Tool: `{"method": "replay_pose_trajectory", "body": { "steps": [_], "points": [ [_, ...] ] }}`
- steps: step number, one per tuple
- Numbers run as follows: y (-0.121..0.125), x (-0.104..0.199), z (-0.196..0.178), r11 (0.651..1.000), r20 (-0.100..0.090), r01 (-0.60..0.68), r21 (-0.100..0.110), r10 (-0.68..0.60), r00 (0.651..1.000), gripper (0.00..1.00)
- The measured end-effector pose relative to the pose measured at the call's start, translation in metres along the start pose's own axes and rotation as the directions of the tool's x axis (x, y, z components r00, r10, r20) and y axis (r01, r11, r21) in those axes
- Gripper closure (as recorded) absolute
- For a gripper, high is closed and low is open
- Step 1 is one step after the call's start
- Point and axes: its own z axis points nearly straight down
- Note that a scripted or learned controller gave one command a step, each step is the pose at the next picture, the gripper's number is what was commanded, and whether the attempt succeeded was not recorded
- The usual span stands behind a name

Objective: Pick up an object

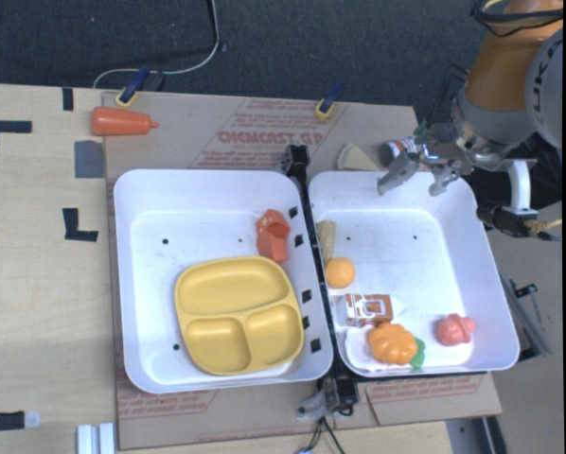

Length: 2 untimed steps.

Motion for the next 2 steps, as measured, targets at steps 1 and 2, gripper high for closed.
{"method": "replay_pose_trajectory", "body": {
  "steps": [1,2],
  "points": [
    [-0.084,0.040,0.066,1.000,-0.005,0.000,0.013,0.000,1.000,0.00],
    [-0.039,0.085,0.057,1.000,-0.001,0.006,-0.003,-0.006,1.000,0.00]
  ]
}}
